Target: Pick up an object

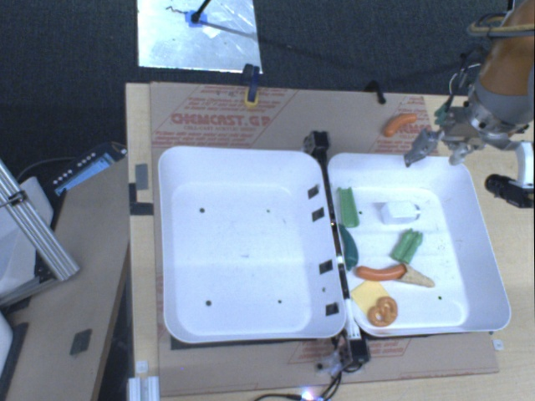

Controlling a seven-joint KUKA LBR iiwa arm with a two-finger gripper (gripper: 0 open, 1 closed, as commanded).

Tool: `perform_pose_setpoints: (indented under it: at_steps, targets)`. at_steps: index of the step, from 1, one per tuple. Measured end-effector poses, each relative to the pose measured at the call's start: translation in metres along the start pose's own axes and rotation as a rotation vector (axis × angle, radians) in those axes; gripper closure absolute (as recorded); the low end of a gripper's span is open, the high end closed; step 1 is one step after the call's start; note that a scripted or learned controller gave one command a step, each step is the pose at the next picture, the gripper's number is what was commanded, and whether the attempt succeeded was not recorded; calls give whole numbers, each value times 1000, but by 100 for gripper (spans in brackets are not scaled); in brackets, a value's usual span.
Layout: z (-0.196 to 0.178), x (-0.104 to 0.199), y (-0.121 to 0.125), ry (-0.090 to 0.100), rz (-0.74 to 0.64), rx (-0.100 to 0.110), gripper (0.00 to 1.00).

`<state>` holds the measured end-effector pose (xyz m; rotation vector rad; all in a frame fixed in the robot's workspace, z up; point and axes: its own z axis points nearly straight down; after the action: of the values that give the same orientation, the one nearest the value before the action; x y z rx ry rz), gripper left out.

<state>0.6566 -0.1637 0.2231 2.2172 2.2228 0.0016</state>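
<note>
White right bin holds a white block near centre, green pieces at 9 o'clock, a sausage and pretzel toward 7. At the bin's 1 o'clock the gripper hangs, fingers spread, nothing between them.

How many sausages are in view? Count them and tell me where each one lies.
2. One sausage lies in the right bin, near its front, beside the green pieces. The other sausage lies outside the bins on the cardboard behind it.
</note>
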Motion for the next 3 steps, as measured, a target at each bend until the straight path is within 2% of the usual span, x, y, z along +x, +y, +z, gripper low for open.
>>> perform_pose_setpoints:
  at_steps: [1,2,3]
  targets:
    - [-12,0,1,0,-3,-4,100]
    - [-156,42,15,-1,-8,-18,100]
    - [-183,57,13,0,-4,-3,100]
